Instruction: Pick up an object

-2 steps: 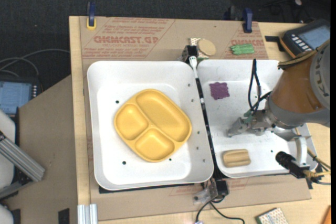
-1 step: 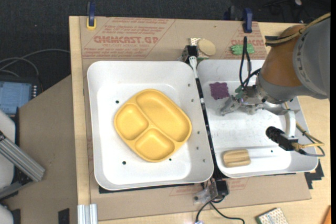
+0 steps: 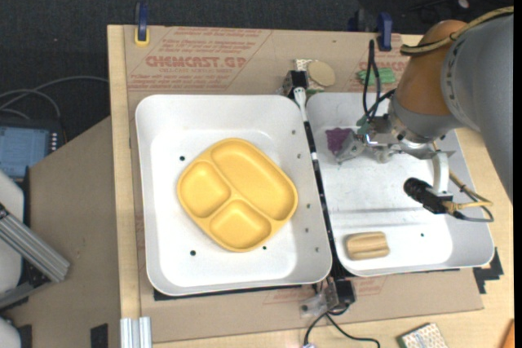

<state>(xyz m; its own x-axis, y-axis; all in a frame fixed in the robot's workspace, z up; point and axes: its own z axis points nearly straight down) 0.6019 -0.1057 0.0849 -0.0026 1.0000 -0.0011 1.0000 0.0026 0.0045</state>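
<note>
I cannot tell how the gripper [image 3: 369,144] is set; it hangs low in the right bin [image 3: 383,204], next to a small purple thing [image 3: 336,139]. A tan bread-shaped block [image 3: 366,245] lies near that bin's front edge, and a yellow divided plate [image 3: 236,193] sits in the left bin [image 3: 163,175].

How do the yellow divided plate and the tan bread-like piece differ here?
The yellow divided plate lies in the left bin; the tan bread-like piece lies in the right bin. The plate is far larger. The plate has three compartments; the tan piece is one rounded block. Both rest flat, away from the end effector.
</note>
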